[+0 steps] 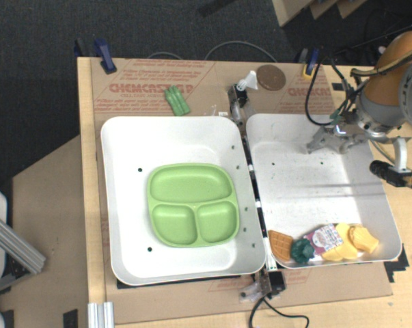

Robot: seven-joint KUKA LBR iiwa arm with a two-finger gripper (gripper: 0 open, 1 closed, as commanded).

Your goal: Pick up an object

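A small heap of objects lies in the front corner of the right bin (315, 183): an orange-brown waffle piece (281, 244), a dark green lump (302, 251), a pink and white packet (326, 237) and yellow pieces (354, 242). My gripper (333, 140) hangs over the far right corner of that bin, well away from the heap. The grey arm with its orange band (390, 80) comes in from the right. Nothing shows in the gripper.
A green divided plate (192, 204) lies in the middle of the left bin (124, 149). Behind the bins on the cardboard bench lie a green object (177, 101) and a brown disc (270, 78). Blue clamps (105, 55) hold the back edge. Cables run near the arm.
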